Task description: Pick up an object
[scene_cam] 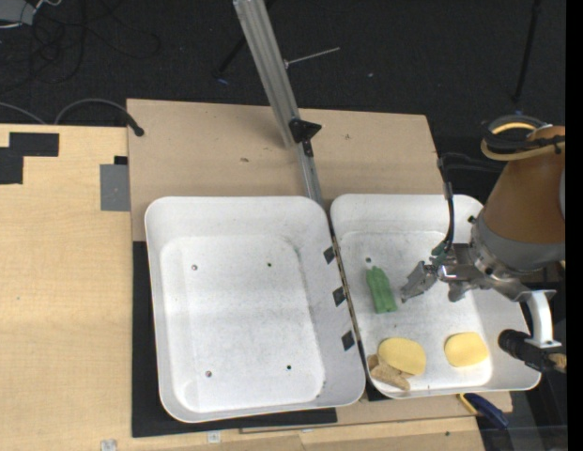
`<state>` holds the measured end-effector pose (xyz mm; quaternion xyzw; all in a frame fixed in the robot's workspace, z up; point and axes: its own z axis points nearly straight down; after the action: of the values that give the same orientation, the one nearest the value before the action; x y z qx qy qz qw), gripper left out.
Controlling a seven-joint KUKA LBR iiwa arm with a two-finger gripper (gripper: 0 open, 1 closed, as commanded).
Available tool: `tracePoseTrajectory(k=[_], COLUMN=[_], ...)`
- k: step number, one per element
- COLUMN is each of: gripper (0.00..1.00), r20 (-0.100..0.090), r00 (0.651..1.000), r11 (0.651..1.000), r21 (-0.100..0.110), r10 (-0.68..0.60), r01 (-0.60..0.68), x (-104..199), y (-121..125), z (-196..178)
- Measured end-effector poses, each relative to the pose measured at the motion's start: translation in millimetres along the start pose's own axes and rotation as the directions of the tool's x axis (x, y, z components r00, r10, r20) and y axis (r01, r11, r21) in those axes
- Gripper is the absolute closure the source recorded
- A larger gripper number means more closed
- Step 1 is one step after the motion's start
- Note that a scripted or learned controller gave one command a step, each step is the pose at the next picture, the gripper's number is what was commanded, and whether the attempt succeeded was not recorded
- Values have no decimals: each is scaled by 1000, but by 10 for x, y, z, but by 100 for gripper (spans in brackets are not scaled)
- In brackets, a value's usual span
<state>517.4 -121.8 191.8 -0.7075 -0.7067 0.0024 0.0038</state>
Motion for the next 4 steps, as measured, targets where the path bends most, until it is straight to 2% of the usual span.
tracePoseTrajectory(k=[1, 2, 4], gripper=[0, 100, 100], r20=[0, 1, 2], r00=[1000, 1000, 1000], r11=[1000, 1000, 1000], r21=[1, -4, -11], r10=[-1, 7, -1], r01=[1, -7, 1], x=[-16, -41, -27], y=[57, 63, -67], z=[614, 480, -412])
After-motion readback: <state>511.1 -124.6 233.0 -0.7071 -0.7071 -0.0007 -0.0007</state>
